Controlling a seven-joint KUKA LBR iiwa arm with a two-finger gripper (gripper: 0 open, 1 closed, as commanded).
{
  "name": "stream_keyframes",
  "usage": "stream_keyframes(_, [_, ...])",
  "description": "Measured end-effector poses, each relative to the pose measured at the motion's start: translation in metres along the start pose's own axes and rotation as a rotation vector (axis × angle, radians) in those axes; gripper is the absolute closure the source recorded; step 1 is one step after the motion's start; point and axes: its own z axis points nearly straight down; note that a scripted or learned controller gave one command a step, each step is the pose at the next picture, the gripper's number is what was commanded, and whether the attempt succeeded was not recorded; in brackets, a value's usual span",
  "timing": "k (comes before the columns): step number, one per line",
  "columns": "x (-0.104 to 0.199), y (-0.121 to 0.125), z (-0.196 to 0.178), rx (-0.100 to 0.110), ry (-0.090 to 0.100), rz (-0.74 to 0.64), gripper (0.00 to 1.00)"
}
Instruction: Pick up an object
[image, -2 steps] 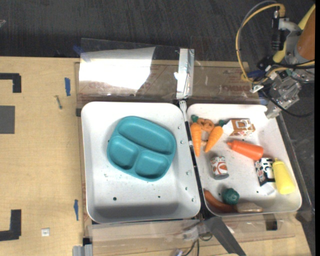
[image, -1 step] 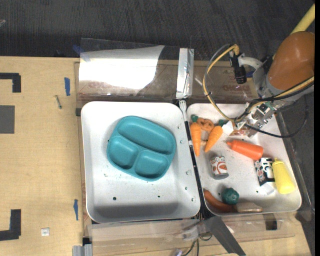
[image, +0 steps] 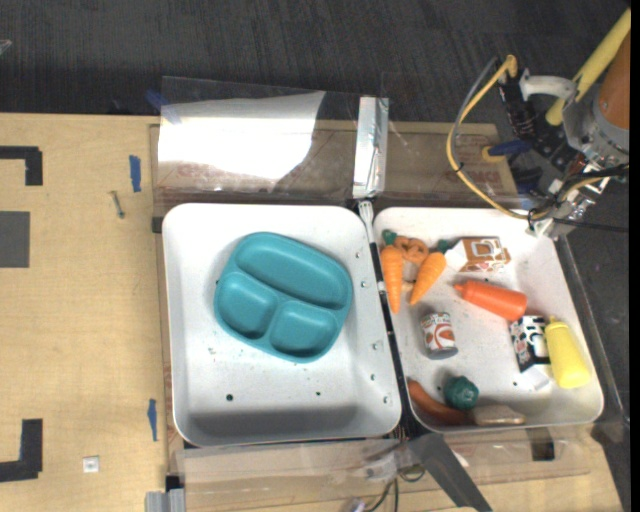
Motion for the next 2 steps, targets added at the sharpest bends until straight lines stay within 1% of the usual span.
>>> stream_keyframes(1, [-0.042,0.038,0.126,-0.002,-0.014,-0.279,1.00])
stream_keyframes(2, [0.005,0.015,-0.007,0.000,0.006,-0.378,1.00])
